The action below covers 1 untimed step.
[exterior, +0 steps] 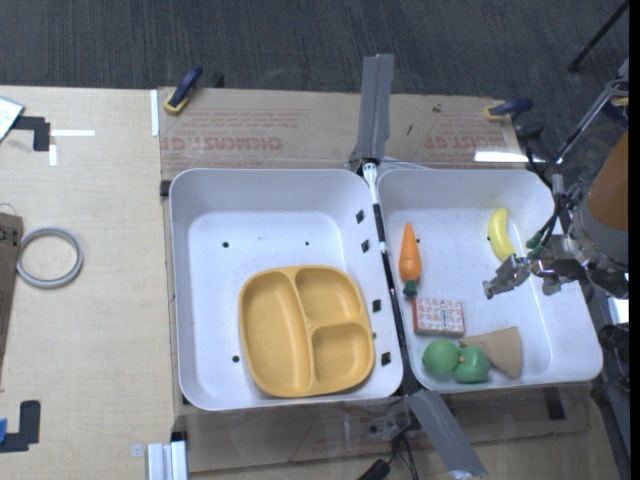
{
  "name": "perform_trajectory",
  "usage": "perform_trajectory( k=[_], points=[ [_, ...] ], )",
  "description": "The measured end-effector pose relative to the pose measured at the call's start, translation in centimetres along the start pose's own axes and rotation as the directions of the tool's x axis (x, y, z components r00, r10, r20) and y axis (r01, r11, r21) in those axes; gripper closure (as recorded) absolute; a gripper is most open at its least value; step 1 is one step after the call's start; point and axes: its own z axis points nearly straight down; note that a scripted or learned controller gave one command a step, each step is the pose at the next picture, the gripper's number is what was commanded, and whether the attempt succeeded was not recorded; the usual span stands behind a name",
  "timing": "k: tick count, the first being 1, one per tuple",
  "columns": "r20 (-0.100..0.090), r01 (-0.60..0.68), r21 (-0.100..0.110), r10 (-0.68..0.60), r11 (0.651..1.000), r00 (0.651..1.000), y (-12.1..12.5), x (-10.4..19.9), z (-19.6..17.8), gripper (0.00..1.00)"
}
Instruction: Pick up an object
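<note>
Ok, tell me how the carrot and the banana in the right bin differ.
The carrot is orange with a green top end; the banana is plain yellow. The carrot is straight and tapers to a point, while the banana is curved and blunt. The carrot lies by the bin's left wall, the banana nearer the gripper on the right. Both lie flat on the right bin floor, roughly lengthwise.

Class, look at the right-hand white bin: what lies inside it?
The right bin holds a banana, a carrot, a small patterned box, a green fruit and a tan wedge. The wedge's underside and floor beneath are covered.

Gripper [522, 276] low, reaching in from right
</note>
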Motion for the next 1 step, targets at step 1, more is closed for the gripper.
perform_trajectory(
  k=[1],
  points=[
    [0.001,0.102,-0.003,-0.102,0.995,0.995,-0.17,-3.49,0.08,0.00]
  ],
)
